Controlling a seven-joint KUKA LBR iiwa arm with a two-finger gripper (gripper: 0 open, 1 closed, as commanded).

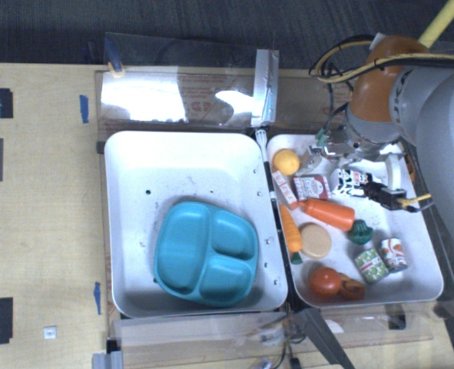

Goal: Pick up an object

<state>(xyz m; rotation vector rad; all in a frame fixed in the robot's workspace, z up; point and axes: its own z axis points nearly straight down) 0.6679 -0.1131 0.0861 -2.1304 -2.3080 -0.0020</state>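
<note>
My gripper hangs low over the far end of the right bin, just right of a yellow lemon and above a red packet. Below these lie a large orange carrot, a thin carrot, a round tan biscuit, a red tomato and two small cans. A black-and-white carton sits right beside the gripper, partly under the wrist. Nothing shows as lifted off the bin floor.
The left bin holds a blue divided plate at its near side. A green toy lies at the carrot's right end. The grey arm and its cables cover the right bin's far right corner.
</note>
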